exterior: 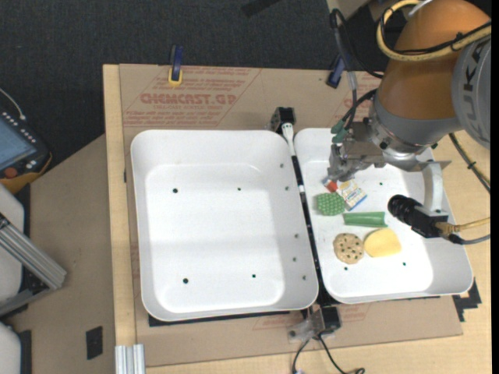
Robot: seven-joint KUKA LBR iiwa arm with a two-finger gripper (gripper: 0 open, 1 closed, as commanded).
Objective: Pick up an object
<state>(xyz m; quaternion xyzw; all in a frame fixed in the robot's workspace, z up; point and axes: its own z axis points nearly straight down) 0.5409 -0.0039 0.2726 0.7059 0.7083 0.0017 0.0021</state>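
We see the grey arm's two-finger gripper (339,178) lowered into the right-hand shallow white plastic bin (405,287), at that bin's far left part, close to the wall shared with the left-hand shallow white plastic bin (218,232). The gripper's tip is dark and tangled with the wrist above it, so we cannot make out whether it is spread, closed, or gripping anything.

Just beneath the tip lies a small red piece (331,185), and beside that a little white, blue and yellow packet (354,196). A rounded green mesh-textured item (330,203) sits just beside the packet, towards us. Nearer the camera a long green stick (364,219) lies crosswise. Below it, a round tan cookie with dark chips (348,248) sits touching or almost touching a pale yellow rounded lump (382,244). Both bins rest on a brown cardboard sheet with red print (195,92).
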